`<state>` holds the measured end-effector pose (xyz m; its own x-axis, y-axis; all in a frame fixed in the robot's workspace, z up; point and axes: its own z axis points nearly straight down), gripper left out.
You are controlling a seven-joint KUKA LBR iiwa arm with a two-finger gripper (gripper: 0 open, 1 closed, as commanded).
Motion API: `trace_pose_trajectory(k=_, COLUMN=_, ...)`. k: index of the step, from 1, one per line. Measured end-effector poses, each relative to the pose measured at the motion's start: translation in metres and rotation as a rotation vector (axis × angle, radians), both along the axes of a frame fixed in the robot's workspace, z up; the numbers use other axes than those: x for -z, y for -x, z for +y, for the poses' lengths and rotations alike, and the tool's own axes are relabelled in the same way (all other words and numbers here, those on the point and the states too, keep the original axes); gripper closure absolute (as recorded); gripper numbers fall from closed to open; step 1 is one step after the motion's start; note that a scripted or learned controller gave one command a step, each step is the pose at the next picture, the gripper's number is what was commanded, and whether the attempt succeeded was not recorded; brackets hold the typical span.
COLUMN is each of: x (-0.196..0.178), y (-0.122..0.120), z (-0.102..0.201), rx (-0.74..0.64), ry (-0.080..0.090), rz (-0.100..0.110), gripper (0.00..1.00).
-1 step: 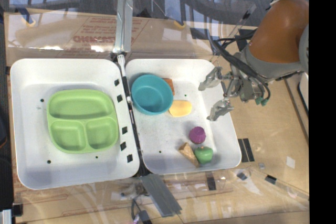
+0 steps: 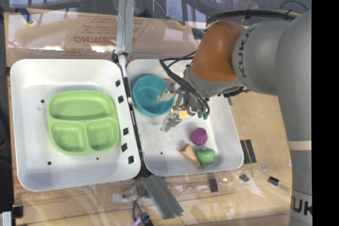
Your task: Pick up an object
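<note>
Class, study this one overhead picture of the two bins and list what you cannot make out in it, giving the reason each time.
1. Camera view: the gripper is small and cluttered with cables, so its finger state is unreadable.
2. The round blue plastic bowl has its right rim covered by the gripper.
3. The tan wedge-shaped piece beside the green pepper-like toy is too small to identify.
4. The grey arm is cut off at the right.

Grey arm [image 2: 275, 55] — orange band, black cables.

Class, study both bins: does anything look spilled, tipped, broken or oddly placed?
Nothing stands out. The green tray lies flat in the left bin; the blue bowl sits upright in the right bin.
</note>
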<state>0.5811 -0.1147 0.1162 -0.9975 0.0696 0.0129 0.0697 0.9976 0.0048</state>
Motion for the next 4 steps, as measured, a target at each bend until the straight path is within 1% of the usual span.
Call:
trace_pose_trajectory(k=1, x=0.024, y=-0.028, z=0.018, rx=-0.035, ry=0.005, rz=-0.015, gripper=0.00)
trace_pose_trajectory(k=2, x=0.022, y=-0.019, z=-0.052, rx=-0.080, ry=0.007, rz=-0.016, gripper=0.00)
trace_pose_trajectory(k=3, x=0.009, y=-0.023, z=-0.048, rx=-0.091, ry=0.007, rz=-0.026, gripper=1.00)
trace_pose_trajectory(k=4, x=-0.096, y=-0.060, z=-0.020, rx=-0.054, ry=0.007, rz=-0.023, gripper=1.00)
